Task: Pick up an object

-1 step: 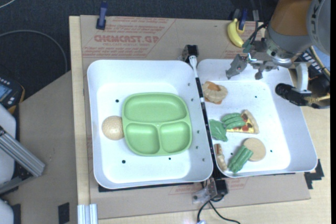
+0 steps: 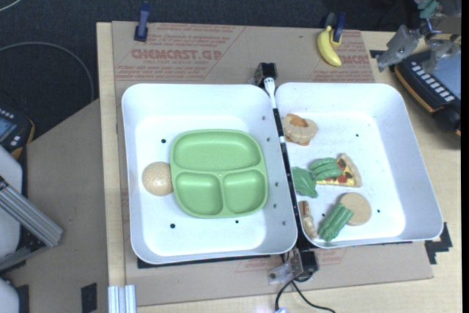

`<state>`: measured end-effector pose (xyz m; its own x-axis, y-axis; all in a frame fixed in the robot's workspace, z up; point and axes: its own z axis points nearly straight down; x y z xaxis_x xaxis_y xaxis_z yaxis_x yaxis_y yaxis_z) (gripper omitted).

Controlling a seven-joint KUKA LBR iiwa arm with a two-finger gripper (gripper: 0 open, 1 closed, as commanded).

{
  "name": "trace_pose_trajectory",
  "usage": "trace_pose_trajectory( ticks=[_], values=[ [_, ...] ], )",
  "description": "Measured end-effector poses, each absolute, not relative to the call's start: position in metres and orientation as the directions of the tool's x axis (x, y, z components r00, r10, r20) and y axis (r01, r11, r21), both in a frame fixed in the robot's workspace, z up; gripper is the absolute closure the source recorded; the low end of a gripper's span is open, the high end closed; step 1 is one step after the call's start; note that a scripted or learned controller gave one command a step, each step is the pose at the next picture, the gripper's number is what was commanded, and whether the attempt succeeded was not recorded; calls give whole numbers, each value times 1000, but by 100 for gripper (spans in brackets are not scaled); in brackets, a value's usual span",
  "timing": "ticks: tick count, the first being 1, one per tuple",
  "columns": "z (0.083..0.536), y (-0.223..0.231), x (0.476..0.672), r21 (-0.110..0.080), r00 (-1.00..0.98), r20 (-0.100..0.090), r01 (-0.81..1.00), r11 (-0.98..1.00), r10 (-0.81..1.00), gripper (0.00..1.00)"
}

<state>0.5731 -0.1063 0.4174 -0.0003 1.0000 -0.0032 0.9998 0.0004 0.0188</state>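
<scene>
Gripper opening and load cannot be told from this view, and nothing in either bin is lifted or caught between anything. By that reading the pick has not begun: the step in hand is choosing a target and coming down over it.

The candidates lie in two white bins. The left bin (image 2: 139,108) holds a green divided tray (image 2: 218,172) with a tan ball (image 2: 156,178) touching its left edge. The right bin (image 2: 412,157) holds a pastry (image 2: 300,128) near the shared wall, a pizza slice (image 2: 341,172), a green leaf (image 2: 303,182) just beside the slice, and a green pod (image 2: 334,222) lying partly over a tan disc (image 2: 359,209). A banana (image 2: 329,48) rests outside the bins on the board (image 2: 220,48).

The pastry and the ball stand clearest of their neighbours, so either looks the easier grasp. The next move calls for a straight descent with room on both sides. The leaf, slice, pod and disc crowd together and invite a double catch, and the tray looks too wide.

A small reddish piece (image 2: 306,216) against the centre wall is too small to identify. Grey hardware (image 2: 401,48) at the upper right is cut off and unclear.
</scene>
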Motion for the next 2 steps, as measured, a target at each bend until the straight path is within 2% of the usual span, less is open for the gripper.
trace_pose_trajectory(
  ticks=[1,2],
  values=[
    [545,-136,529,19,4,-5,1000,-4,1000,0],
    [547,-134,532,8,0,-4,1000,0,1000,100]
  ],
)
